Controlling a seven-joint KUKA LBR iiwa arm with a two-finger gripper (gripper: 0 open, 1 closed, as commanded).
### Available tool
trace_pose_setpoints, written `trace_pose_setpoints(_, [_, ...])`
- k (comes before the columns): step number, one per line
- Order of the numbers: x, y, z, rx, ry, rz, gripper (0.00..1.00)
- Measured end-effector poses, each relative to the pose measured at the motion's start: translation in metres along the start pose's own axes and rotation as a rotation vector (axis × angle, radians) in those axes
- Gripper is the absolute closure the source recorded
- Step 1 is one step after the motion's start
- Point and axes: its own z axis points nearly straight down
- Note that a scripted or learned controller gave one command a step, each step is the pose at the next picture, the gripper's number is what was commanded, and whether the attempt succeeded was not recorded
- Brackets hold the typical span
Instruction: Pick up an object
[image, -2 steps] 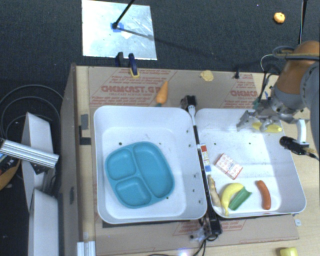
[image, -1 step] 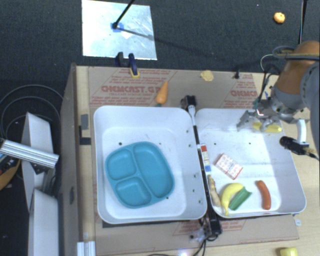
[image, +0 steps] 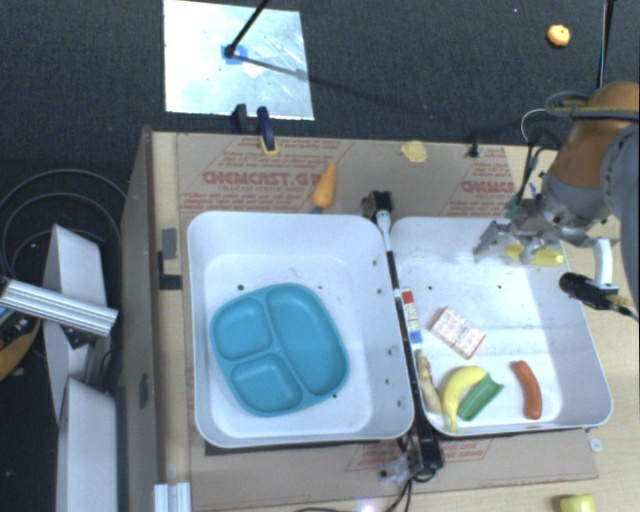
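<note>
No telling the spread of the gripper (image: 512, 240), up at the far right corner of the right bin (image: 590, 330). Easiest target probably the red-and-white packet (image: 457, 332), flat on open floor mid-bin, though liable to slip out of a pinch. Riskier along the front wall: banana (image: 458, 388) touching a green vegetable (image: 482, 397), close to the divider, so a chance of grabbing both or striking the rim. More room around the red sausage (image: 528, 388), apart from both.

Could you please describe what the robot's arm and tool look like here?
The arm is rounded and grey, with an orange band above the wrist. Thin dark cables loop alongside it. The tool is small, angular and metallic grey.
</note>
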Motion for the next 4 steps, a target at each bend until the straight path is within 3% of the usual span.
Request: trace_pose_setpoints(4, [-0.0001,0.0001,-0.0002,0.000,0.000,0.000,0.00])
